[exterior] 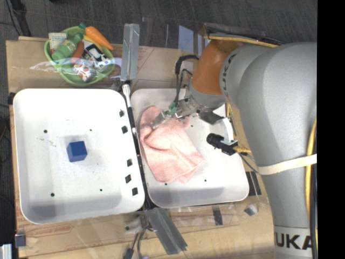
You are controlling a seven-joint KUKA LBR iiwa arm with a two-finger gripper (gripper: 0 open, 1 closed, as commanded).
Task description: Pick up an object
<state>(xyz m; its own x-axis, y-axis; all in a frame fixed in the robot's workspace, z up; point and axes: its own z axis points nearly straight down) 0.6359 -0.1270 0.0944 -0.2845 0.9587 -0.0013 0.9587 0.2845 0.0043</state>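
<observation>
A crumpled pink cloth point(168, 147) lies in the right bin point(226, 185), toward its left side. A small blue cube point(77, 150) sits alone in the left bin point(32, 117), left of centre. My gripper point(168, 116) is down at the cloth's upper edge, with the orange-banded wrist point(207, 72) just above and to its right. The gripper's tip seems to touch the cloth's top fold. The grey arm body covers the right bin's right rim.
A green bowl point(81, 58) full of toy food, with an orange carrot on top, stands behind the left bin. A small black part point(220, 142) with a yellow cable sticks out over the right bin's right side. Black clips line the ridge between the bins.
</observation>
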